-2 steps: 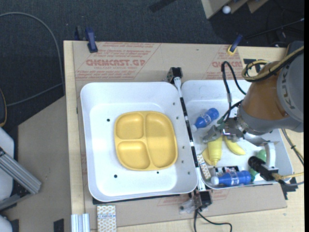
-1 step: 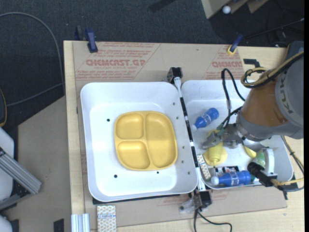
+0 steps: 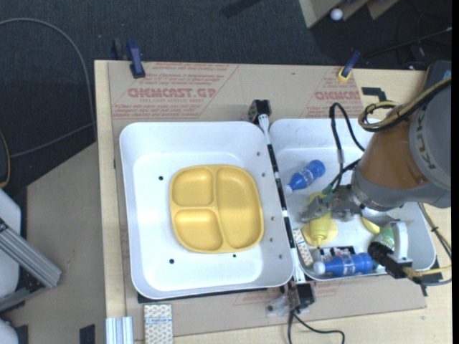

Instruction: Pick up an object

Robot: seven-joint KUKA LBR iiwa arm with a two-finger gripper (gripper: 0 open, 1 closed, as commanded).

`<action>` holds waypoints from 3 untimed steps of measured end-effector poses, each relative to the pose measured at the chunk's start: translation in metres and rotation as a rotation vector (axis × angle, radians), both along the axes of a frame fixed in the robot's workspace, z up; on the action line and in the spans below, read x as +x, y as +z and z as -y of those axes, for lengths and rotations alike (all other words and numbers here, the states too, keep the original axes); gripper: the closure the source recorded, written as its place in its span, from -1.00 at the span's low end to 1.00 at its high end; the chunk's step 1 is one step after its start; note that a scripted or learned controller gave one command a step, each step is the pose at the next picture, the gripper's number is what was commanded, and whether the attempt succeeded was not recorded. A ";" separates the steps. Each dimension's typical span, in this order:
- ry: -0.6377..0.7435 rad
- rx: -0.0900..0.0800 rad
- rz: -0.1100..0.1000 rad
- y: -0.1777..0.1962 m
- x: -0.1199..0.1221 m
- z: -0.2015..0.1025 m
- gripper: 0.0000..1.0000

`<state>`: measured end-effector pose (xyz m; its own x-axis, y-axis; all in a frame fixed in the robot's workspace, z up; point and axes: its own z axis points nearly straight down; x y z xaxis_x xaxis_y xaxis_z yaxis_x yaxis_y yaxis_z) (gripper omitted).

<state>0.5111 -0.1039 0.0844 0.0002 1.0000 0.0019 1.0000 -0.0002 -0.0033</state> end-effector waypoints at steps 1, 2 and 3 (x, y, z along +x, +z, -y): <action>-0.001 0.000 0.001 0.000 -0.021 -0.012 -1.00; -0.002 -0.004 0.006 0.011 -0.020 -0.011 1.00; 0.002 -0.001 0.005 0.101 0.047 -0.058 1.00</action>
